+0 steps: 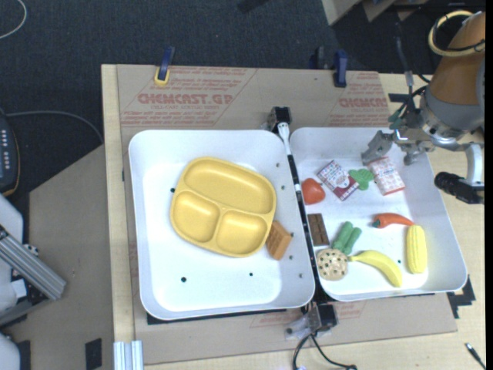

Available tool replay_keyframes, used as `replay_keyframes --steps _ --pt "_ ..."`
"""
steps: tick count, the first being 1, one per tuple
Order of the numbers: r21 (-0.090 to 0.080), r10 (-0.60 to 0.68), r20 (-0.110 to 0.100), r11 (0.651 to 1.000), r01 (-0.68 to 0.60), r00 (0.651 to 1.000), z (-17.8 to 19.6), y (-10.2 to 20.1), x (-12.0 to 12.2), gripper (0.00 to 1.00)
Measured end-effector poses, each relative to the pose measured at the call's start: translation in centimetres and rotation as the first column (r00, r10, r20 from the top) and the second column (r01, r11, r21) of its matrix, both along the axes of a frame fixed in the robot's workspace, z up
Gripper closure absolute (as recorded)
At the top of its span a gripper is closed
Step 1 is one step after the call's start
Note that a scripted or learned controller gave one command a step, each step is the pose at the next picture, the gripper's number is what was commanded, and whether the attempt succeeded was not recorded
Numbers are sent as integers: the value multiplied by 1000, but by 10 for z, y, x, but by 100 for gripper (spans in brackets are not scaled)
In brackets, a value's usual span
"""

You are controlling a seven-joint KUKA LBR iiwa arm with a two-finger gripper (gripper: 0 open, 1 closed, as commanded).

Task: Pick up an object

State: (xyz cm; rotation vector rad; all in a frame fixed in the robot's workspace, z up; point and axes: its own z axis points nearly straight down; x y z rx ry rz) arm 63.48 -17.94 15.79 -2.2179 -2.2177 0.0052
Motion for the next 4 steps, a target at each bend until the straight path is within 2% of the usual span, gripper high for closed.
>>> replay_keyframes --steps 1,2,3,4 --pt "0 0 4 1000 0 1000 -63 2 0 0" --pt "-3 2 11 1000 -2 1000 -66 1 3 0" --pt "-11 2 25 1000 -2 1000 -53 0 6 100" --pt "-3 1 12 1000 -1 1000 -8 5 6 100"
